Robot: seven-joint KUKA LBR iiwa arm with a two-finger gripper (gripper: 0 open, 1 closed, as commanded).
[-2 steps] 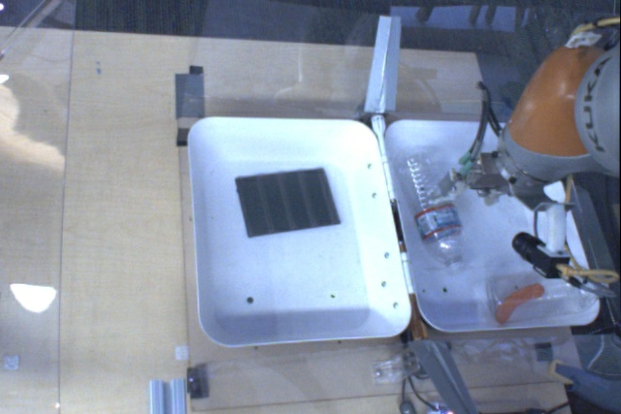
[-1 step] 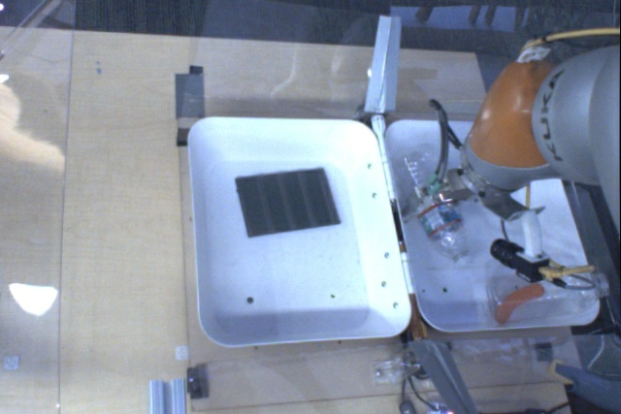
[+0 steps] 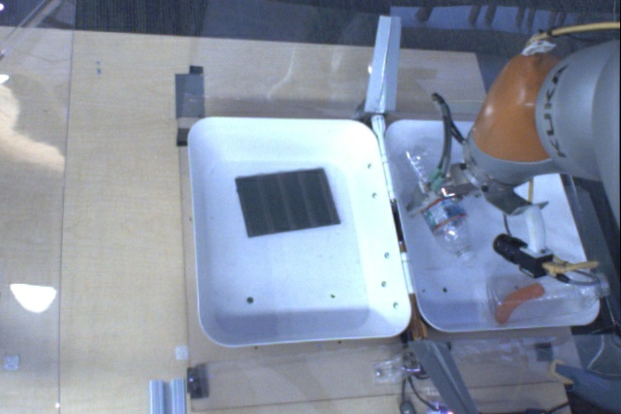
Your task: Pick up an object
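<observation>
On its side, a clear plastic bottle (image 3: 448,220), in the right bin (image 3: 456,305), nearer that bin's left wall than its right. Directly at the bottle's far end, the gripper (image 3: 439,192) - touching it or just above it, cannot tell which. Jaws apart or together: cannot tell either, lost against the clear plastic. Nothing plainly held.

Toward the camera from the bottle, bare white floor down to the near wall. Toward the right, little room: the grey arm (image 3: 572,111) with its orange band overhanging the bin's far right part. In the near right corner, well apart from the bottle, an orange-red thing (image 3: 519,299), sausage-shaped, seemingly under clear plastic.

Across the shared rims, the left bin (image 3: 291,301), edge to edge with the right one. Flat on its floor, a dark ribbed mat (image 3: 288,201), slightly skewed, clear of all four walls - wide open white floor on every side, widest toward the near wall. Around both bins, the pale wooden surface (image 3: 107,208), bare on the left side.
</observation>
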